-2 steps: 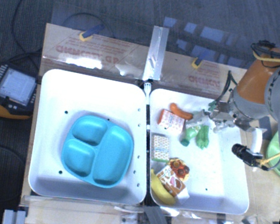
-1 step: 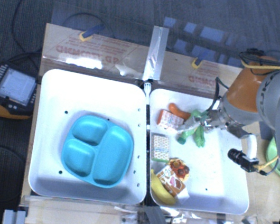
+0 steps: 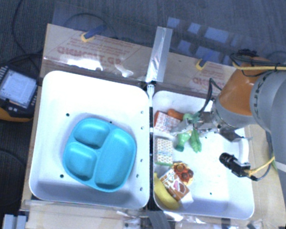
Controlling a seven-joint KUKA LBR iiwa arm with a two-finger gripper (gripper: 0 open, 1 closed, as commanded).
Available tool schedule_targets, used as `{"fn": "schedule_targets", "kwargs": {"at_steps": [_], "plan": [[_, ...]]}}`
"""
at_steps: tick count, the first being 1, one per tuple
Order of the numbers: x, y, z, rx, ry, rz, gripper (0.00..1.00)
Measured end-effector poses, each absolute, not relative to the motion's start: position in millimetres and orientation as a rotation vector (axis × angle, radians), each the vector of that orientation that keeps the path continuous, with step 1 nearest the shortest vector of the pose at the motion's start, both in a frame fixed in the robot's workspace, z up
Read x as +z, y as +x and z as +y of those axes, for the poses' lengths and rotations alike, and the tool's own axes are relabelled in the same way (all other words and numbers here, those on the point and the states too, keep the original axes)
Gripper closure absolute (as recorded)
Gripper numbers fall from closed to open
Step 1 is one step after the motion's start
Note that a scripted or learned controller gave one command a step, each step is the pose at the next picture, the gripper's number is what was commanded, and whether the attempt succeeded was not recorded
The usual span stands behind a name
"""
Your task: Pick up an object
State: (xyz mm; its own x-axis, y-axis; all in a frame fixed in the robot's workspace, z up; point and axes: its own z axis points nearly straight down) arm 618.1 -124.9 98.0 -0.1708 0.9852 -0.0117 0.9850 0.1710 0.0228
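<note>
Gripper (image 3: pixel 202 126) hangs over green toy (image 3: pixel 189 138) lying just below it, long axis near vertical, grip state impossible to tell

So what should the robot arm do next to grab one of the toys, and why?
Probably lower a little onto the green toy. The gripper sits at the far end of the right bin, right by that green toy, while the banana and the snack packet lie nearer the front. I cannot tell how the fingers stand, so nothing looks held yet.
</note>
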Motion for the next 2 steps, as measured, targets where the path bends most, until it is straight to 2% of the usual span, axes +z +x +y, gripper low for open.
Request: {"fn": "schedule_targets", "kwargs": {"at_steps": [1, 2], "plan": [[107, 602.5, -183, -0.003, 1.707, 2.634, 0.00], [89, 604.7, -181, -0.001, 1.700, 2.635, 0.00]]}}
